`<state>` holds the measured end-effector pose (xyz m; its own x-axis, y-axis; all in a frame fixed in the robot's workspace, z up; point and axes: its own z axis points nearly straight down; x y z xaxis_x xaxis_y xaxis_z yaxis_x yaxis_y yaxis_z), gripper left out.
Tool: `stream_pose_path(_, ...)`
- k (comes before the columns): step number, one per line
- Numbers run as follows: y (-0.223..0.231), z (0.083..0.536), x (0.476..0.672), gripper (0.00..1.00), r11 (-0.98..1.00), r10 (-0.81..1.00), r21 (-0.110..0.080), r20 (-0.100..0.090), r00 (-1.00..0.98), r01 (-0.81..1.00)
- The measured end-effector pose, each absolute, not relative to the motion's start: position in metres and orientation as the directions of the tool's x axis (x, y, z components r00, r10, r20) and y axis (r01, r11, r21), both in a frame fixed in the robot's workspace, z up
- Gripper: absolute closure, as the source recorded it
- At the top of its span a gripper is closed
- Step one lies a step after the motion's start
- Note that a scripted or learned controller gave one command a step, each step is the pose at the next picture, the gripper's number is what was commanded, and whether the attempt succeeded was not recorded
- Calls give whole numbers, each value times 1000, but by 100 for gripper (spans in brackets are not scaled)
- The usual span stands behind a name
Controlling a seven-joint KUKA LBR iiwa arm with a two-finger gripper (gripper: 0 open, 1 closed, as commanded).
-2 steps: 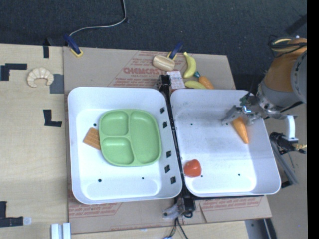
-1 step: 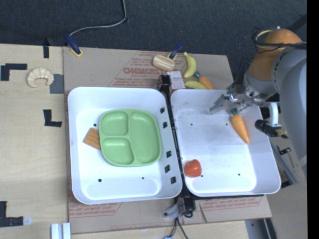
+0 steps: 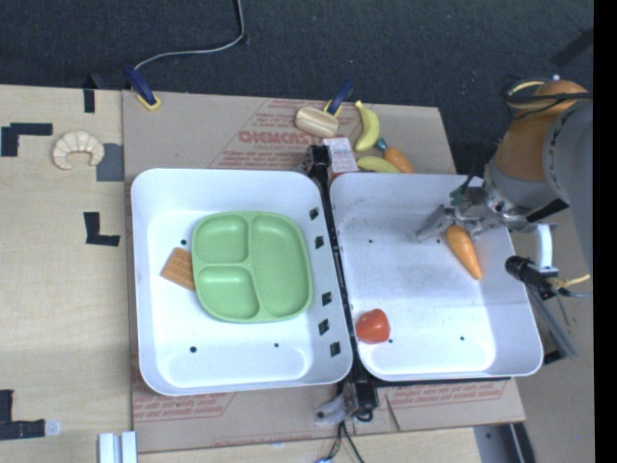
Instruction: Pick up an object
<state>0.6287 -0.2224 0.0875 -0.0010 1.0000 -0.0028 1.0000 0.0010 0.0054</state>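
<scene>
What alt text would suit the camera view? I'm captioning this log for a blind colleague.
A grey arm's two-finger gripper hangs over the right white bin, right at an orange toy carrot, with a red tomato near the bin's front. The left white bin holds a green divided plate.

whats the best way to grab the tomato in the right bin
Grip the tomato across its round middle, coming straight down. It sits close to the right bin's left wall, so probably set the fingers parallel to that wall, one on its near side, one on its far side.
</scene>
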Motion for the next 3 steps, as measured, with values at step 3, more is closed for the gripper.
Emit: stream_pose_path(3, -79, 185, 631, 100, 3, 1000, 1, 1, -3, 1000)
